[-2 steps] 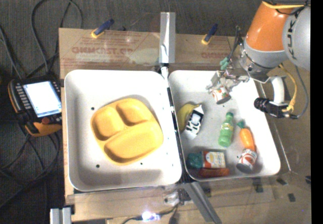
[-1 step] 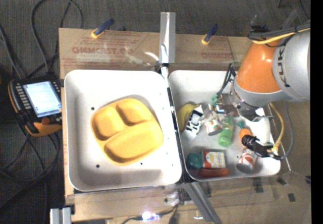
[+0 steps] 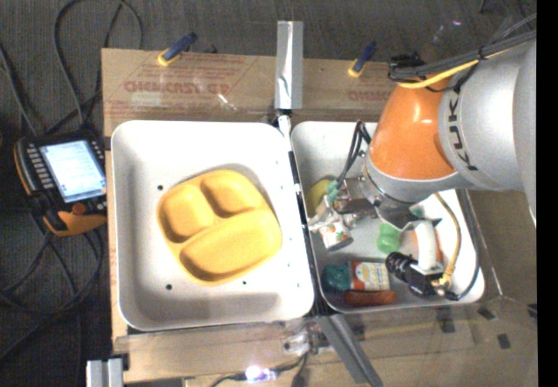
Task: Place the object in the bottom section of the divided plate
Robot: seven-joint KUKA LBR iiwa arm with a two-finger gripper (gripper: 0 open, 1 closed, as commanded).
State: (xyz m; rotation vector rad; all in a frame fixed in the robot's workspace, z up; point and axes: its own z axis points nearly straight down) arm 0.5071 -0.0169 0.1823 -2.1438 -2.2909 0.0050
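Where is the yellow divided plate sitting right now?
The yellow divided plate lies in the middle of the left white bin, with the toy-filled right bin beside it.

Arm reaching in from the right
The end effector (image 3: 336,221) is hanging low, wrist bending down beneath the orange band.
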